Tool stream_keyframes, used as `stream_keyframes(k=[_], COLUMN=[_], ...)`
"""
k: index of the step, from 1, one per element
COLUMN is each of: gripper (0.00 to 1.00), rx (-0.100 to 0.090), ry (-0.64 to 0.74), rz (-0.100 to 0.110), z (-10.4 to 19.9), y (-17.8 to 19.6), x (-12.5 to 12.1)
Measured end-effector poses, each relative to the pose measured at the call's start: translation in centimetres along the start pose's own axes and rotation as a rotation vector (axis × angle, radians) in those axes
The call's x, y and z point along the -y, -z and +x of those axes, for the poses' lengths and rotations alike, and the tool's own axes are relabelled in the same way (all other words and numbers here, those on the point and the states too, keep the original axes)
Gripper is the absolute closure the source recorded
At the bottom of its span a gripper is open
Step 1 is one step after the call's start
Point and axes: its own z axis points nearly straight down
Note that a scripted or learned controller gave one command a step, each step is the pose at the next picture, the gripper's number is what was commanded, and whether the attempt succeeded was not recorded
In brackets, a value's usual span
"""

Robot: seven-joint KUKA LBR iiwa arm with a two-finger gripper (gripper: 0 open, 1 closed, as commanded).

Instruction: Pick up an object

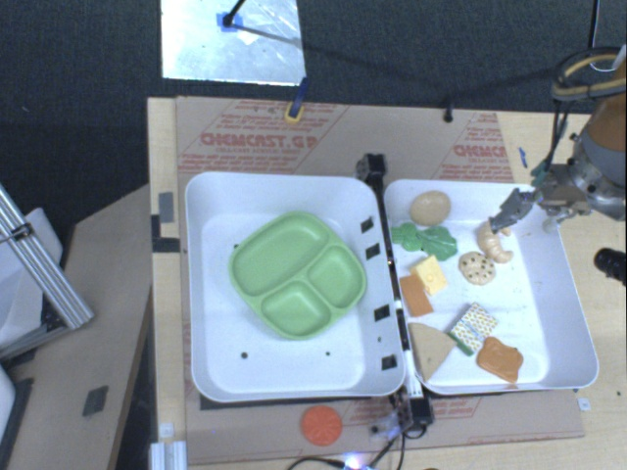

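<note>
Croissant point(495, 243) lies just under the hand point(509, 209), fingertip touching it.

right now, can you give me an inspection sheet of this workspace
surface: bench with left bin and right bin side by side
job's things: right bin holds egg, broccoli, croissant, cookie, cheese, sandwich wedge, patterned block, toast
clutter: green divided plate in left bin; orange disc on bench front
grippers: gripper above right bin, near croissant
cables: dark cable behind bench
surroundings: foil sheet on dark floor
</note>
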Motion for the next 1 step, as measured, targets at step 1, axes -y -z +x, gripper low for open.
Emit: stream_keyframes(k=[1], gripper=[0.00], rx=[0.002], ry=[0.003], rz=[-0.012], z=[0.04], y=[0.72], x=[-0.22])
